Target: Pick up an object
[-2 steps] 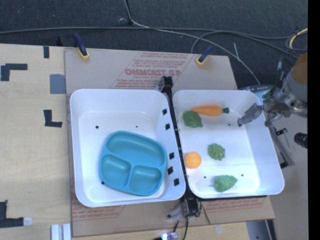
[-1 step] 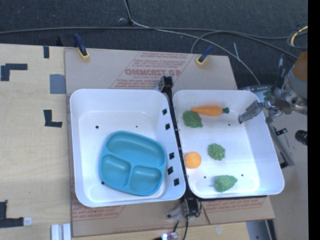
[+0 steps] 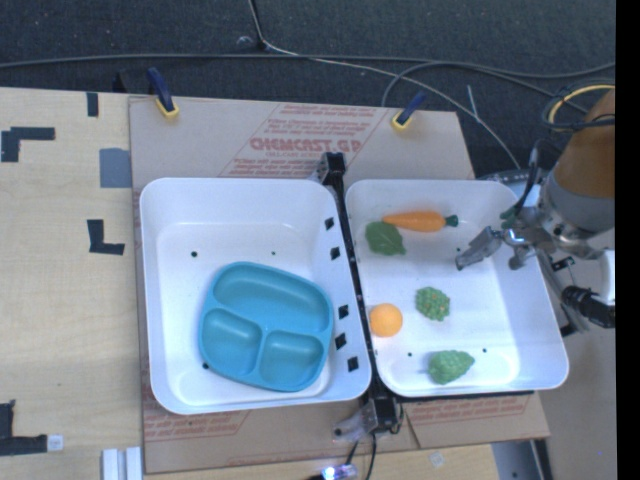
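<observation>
The right bin [image 3: 540, 368] holds a carrot [image 3: 415, 221] at the back, with a dark green leafy piece [image 3: 384, 238] beside it. A broccoli floret [image 3: 432, 303] lies in the middle, an orange ball [image 3: 386, 320] by the left wall, and a light green piece [image 3: 449, 366] at the front. My gripper [image 3: 495, 256] hangs over the bin's right side, to the right of the carrot. It is open, with nothing between its fingers.
The left bin [image 3: 160, 218] holds a blue sectioned plate [image 3: 265, 326]. Black clips run along the divider between the bins. Cables cross the dark floor behind, and two clamps [image 3: 165, 103] pin the cardboard under the bins.
</observation>
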### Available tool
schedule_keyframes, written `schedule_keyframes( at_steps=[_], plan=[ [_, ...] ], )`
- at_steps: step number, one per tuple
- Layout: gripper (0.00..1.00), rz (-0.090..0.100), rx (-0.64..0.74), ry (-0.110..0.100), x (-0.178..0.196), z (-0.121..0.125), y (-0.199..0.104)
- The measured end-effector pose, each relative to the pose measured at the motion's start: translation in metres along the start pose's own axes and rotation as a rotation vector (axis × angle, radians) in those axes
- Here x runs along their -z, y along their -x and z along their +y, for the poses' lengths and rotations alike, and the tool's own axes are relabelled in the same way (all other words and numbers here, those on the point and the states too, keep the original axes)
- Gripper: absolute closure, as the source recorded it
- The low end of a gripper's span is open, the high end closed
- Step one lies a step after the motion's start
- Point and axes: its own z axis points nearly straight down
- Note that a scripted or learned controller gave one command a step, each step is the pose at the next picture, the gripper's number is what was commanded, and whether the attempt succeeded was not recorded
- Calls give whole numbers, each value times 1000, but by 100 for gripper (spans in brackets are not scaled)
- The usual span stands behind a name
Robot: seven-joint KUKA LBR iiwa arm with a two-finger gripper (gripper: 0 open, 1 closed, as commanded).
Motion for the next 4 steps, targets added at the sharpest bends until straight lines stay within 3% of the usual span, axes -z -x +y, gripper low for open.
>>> schedule_keyframes(
  at_steps=[2, 3, 4],
  plan=[
    [0, -3, 0, 5, -90, 1, 7],
    [100, -6, 1, 11, -77, 3, 7],
    [100, 0, 0, 6, -32, -5, 4]
  ],
)
